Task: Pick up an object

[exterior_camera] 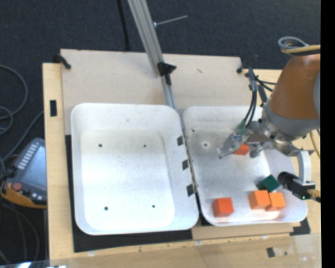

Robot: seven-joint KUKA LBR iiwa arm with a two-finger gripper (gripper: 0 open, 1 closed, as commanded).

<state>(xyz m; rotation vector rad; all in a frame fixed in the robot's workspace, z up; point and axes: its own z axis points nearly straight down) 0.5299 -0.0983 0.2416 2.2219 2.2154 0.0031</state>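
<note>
A small orange block point(242, 149) sits between the fingers of the gripper point(238, 146), clasped above the right bin point(209, 127) near its centre. At five o'clock lie three orange blocks point(223, 206) and a green block point(268, 182).

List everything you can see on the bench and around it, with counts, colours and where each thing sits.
Bins: 2, white, side by side on the bench; left bin, right bin.
Blocks: 4, orange; three along the right bin's near edge, one at the gripper.
Block: 1, green, right bin, beside the orange pair.
Handheld controller: 1, grey and orange, left of the bench.
Arm: 1, grey and orange, from the right.
Gripper: 1, over the right bin.
</note>
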